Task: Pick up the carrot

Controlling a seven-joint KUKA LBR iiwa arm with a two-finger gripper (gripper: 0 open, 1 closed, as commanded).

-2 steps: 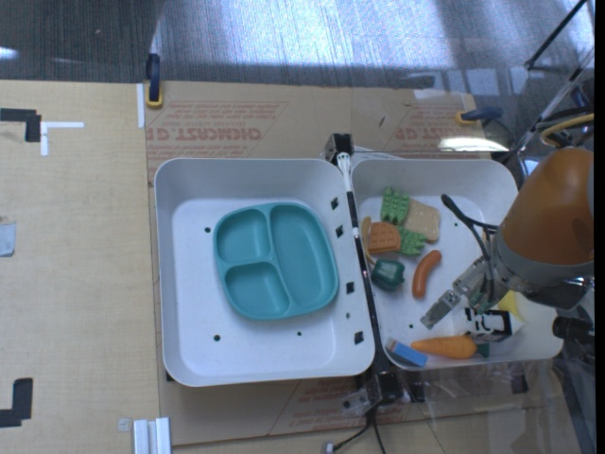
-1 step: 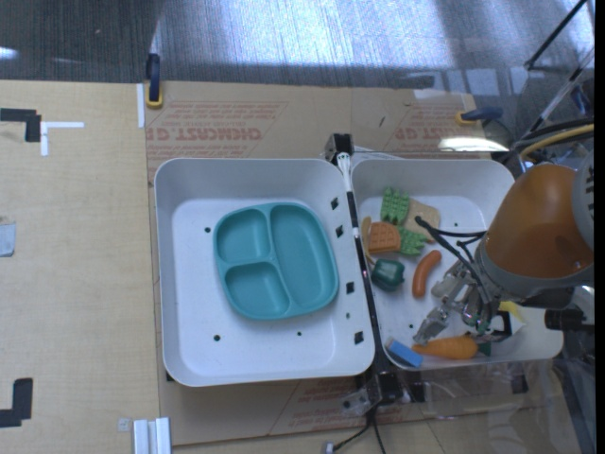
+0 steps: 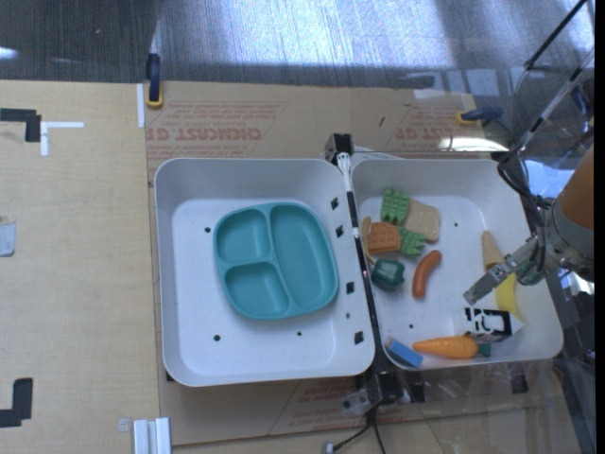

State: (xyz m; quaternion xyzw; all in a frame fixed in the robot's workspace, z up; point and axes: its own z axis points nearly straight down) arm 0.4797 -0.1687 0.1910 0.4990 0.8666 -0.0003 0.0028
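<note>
The carrot [image 3: 446,347], orange with a green stem end at its right, lies flat near the front wall of the right bin [image 3: 454,183]. My gripper [image 3: 488,322] hangs low over the bin's front right corner, just above and to the right of the carrot's stem end. The grey arm comes in from the right edge. The carrot rests on the bin floor, and nothing is seen in the gripper's grasp.
A yellow banana [image 3: 509,296] and a cone [image 3: 492,249] lie right by the gripper. A blue block [image 3: 405,354] touches the carrot's tip. A sausage [image 3: 426,272], a green pepper [image 3: 388,272], bread [image 3: 424,220] and other toys lie farther back. The left bin holds a teal divided plate [image 3: 275,259].
</note>
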